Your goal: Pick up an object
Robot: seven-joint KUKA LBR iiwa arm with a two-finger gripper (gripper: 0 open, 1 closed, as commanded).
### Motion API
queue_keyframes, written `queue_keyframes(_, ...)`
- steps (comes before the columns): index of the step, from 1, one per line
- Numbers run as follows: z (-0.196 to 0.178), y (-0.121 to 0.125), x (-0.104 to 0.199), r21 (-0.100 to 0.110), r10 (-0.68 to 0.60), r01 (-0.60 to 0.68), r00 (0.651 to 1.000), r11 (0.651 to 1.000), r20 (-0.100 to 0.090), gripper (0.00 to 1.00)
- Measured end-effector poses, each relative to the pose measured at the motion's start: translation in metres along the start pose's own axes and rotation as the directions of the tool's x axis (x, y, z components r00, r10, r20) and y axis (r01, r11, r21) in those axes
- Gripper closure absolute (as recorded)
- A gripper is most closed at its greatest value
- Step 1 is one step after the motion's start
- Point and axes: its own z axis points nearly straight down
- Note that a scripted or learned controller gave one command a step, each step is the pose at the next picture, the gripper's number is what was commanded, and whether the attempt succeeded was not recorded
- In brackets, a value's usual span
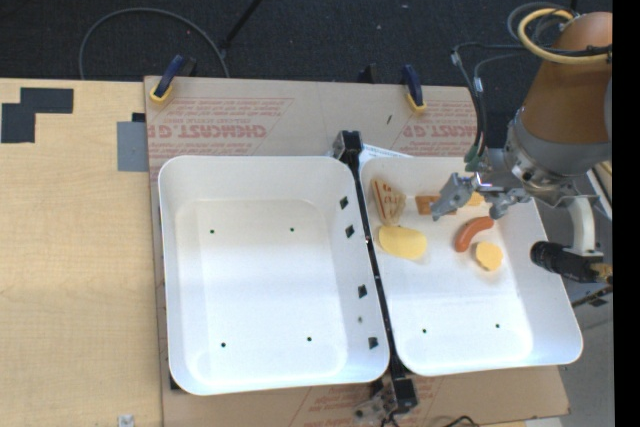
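Observation:
My gripper (479, 200) hangs over the back of the right bin (480, 335). Its two grey fingers are spread apart, so it is open, and I see nothing held between them. An orange-red sausage shape (473, 233) lies just below the fingers. A small orange block (427, 205) sits by the left fingertip. Further left are a ribbed tan piece (388, 200) and a yellow lump (402, 242). A smaller yellow piece (489, 257) rests in front of the sausage.
The left bin (260, 275) sits beside the right one, with a black divider strip (362, 255) between them. Both rest on a cardboard sheet (250, 120) held by two clamps at the back. The front half of the right bin is bare floor.

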Motion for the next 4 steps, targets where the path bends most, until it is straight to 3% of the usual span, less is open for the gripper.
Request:
queue_keyframes(1, 0.108, -0.046, 0.010, 0.009, 0.000, 0.000, 1.000, 1.000, -0.001, 0.00)
queue_keyframes(2, 0.161, 0.013, -0.031, 0.003, 0.002, -0.002, 1.000, 1.000, 0.000, 0.00)
queue_keyframes(3, 0.102, 0.067, -0.101, -0.006, 0.003, -0.003, 1.000, 1.000, 0.003, 0.00)
queue_keyframes(4, 0.161, -0.003, -0.037, 0.004, -0.001, 0.001, 1.000, 1.000, -0.002, 0.00)
